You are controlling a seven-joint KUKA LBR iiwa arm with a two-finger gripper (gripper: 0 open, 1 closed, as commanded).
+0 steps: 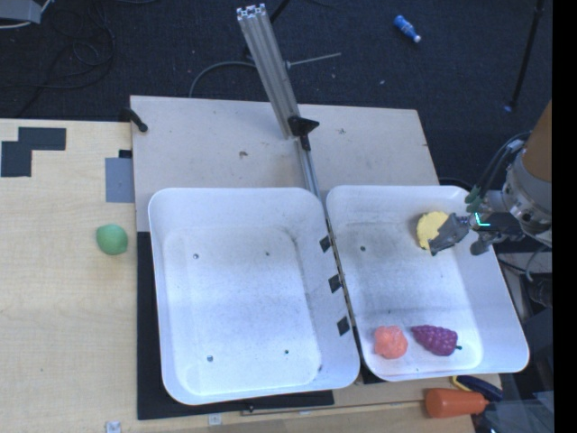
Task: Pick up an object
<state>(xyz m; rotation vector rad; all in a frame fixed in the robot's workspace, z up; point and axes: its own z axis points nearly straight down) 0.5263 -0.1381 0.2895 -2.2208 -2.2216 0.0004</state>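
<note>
In the right bin [397,201], a yellow object [430,227] lies near the far right corner. My gripper [462,241] reaches in over the bin's right rim. It is open, with one dark finger [444,236] touching the yellow object's right side and the other finger nearer the rim. The yellow object is beside the fingers, not between them. A pink-orange fruit [389,342] and a bunch of purple grapes [435,338] lie side by side near the bin's front edge.
The left bin [167,242] adjoins the right one, joined by black clips [332,282]. A green ball [112,239] rests on the wooden bench to the left. An aluminium post [273,66] slants up behind the bins. An orange object [453,402] lies outside the front right corner.
</note>
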